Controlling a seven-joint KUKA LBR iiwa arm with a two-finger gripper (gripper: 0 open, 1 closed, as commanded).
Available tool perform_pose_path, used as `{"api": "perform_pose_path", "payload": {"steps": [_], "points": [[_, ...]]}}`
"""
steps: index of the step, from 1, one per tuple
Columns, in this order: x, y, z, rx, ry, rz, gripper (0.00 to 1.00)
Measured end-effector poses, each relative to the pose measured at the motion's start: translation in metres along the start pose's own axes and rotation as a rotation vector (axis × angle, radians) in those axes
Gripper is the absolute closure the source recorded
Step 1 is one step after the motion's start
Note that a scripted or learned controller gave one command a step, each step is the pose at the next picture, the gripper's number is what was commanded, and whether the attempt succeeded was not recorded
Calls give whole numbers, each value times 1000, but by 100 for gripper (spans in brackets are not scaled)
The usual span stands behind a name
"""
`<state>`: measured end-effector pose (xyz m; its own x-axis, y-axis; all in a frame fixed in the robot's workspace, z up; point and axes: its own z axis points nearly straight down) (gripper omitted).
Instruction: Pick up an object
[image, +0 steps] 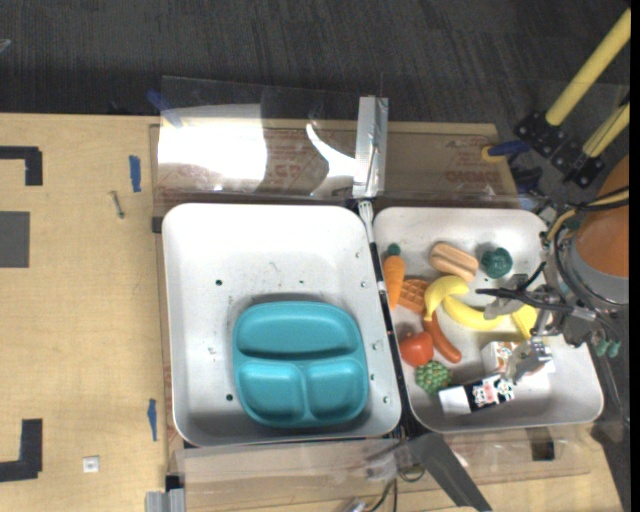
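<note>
Over the right bin (585, 400), our gripper (528, 352) hovers beside the banana (470, 305), lining up a grab; we cannot tell its finger spread.

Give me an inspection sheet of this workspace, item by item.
Surface: two white bins side by side, left bin, right bin, on a tan bench.
Job's things: in the right bin, banana, carrot, hot dog bun, tomato, broccoli, teal ball, small carton.
Clutter: teal divided tray in the left bin.
Grippers: pincer over the right bin; finger state unclear.
Cables: dark cable loop at the arm.
Surroundings: dark floor, yellow poles.
</note>
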<state>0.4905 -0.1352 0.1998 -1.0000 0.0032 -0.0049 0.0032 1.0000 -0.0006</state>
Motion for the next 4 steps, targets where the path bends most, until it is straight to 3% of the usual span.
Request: {"api": "perform_pose_path", "payload": {"steps": [1, 2, 3, 4], "points": [[-28, 10, 91, 1, -6, -95, 0], [-34, 38, 110, 2, -5, -66, 0], [-26, 29, 110, 0, -11, -110, 0], [-81, 28, 96, 0, -4, -93, 0]]}}
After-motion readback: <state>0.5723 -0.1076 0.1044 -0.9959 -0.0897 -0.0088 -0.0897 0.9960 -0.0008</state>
